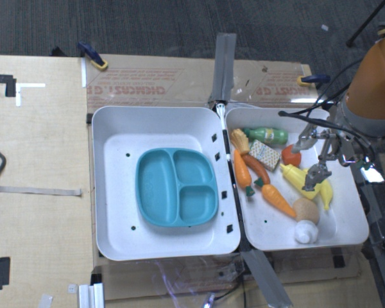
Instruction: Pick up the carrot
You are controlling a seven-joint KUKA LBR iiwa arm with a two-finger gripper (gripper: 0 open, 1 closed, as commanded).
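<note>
The scene is evenly and brightly lit from above, and only soft, short shadows are cast. The white bins (102,185) are rendered near the limit of exposure, with faint glare seen along their inner walls. A milky sheen is shown on the clear tape (141,90) behind them. The dark floor (179,11) is reproduced grainy and dim. Overall sharpness is moderate; the orange arm (372,82) at the right edge is blurred, and fine detail is softened throughout.
</note>
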